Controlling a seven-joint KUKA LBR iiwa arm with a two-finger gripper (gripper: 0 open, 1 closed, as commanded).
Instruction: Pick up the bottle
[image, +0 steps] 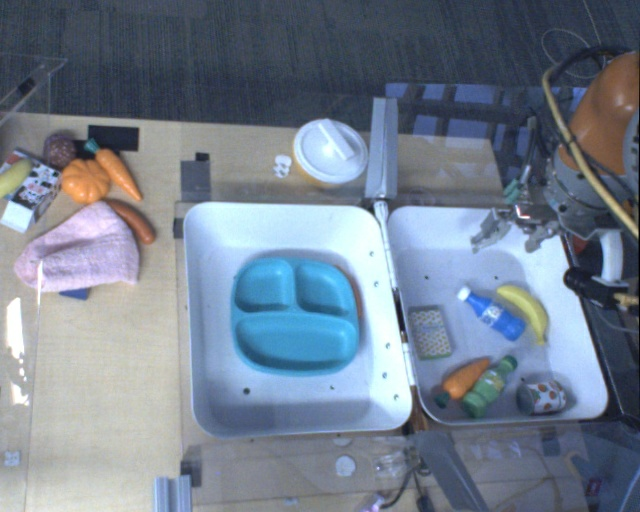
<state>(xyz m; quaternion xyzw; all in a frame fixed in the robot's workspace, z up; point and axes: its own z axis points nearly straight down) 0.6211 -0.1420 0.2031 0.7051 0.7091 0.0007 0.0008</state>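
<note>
The bench (110, 400) is the widest thing under me, pale wood, carrying two shallow white bins side by side. The left bin (205, 330) holds a blue divided tray (296, 315) near its middle. The right bin (430, 245) is the one I hang over, at its far right corner.

My pincer (512, 228) hovers above that corner with its fingers spread apart and nothing between them. The bottle (492, 312), blue with a white cap, lies on its side on the floor of the right bin, toward the near side from my pincer and well apart from it, cap pointing to the left. A banana (529, 307) lies just beside it on the right, touching or nearly so.

Nearer the front of that bin lie a green bottle (489, 386), with a toy carrot (464, 379) against its left side, a speckled rounded thing (541, 396) to the right, and a small grey patterned pad (430, 332) to the left of the blue bottle.

Outside the bins, a pink cloth (80, 250) lies on the bench's left, with a small orange pumpkin (84, 180) and other toy foods beyond it, and a white lidded bowl (330, 152) sits past the bins.
</note>
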